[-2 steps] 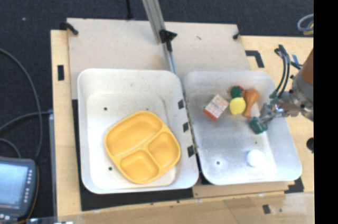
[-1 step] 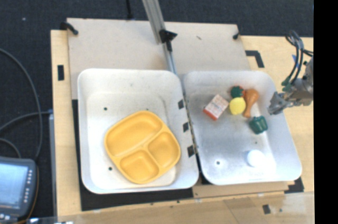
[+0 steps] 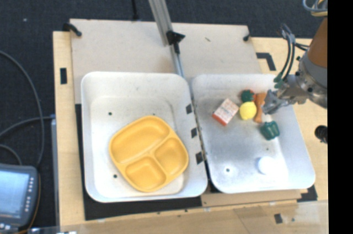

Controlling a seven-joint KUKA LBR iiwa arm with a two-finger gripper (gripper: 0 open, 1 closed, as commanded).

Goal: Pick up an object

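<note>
Even, bright overhead light; soft shadows; white bins [image 3: 138, 84] slightly washed out; mildly blurred, grainy overall.

Grey arm [image 3: 315, 70] reaching in from the right, orange band above the wrist, gripper [image 3: 274, 101] lowered, pointing left

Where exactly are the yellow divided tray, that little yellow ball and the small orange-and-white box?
yellow divided tray [image 3: 148, 153]: camera view, on the ridge where its compartments meet.
yellow ball [image 3: 247, 111]: camera view, on its rounded top.
orange-and-white box [image 3: 224, 112]: camera view, on its upper face.
</note>
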